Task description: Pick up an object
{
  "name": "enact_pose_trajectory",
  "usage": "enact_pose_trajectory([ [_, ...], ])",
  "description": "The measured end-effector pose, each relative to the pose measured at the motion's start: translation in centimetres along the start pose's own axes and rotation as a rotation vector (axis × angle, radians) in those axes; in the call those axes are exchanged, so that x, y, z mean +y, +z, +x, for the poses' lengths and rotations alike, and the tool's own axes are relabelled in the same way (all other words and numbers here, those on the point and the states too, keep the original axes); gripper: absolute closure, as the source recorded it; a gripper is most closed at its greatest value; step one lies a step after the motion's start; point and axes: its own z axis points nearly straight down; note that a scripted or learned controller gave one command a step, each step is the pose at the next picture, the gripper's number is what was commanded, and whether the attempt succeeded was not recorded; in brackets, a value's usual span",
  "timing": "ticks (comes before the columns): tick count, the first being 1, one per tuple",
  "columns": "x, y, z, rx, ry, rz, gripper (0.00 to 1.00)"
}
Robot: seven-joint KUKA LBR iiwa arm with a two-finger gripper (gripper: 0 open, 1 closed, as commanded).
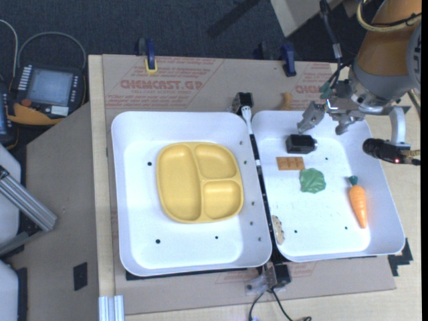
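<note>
I am looking at a robotics lab. The surface (200, 79) is a cardboard sheet held by blue clamps (150, 53), with two white bins (130, 179) fixed side by side and cabling at the front edge. A handheld control pendant (47, 89) lies on the dark carpet to the left, wired up. The items in the bins are toy food and a plastic divided plate (199, 180).
</note>
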Motion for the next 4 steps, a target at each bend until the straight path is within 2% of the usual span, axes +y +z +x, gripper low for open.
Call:
enact_pose_trajectory([
  [1,-0.5,6.3,-0.2,0.0,0.002,0.001,0.0],
  [2,-0.4,10.7,-0.5,0.0,0.002,0.0,0.0],
  [3,-0.2,9.3,-0.5,-0.002,0.002,-0.008,1.0],
  [4,0.6,3.3,0.1,-0.003,0.0,-0.015,1.0],
])
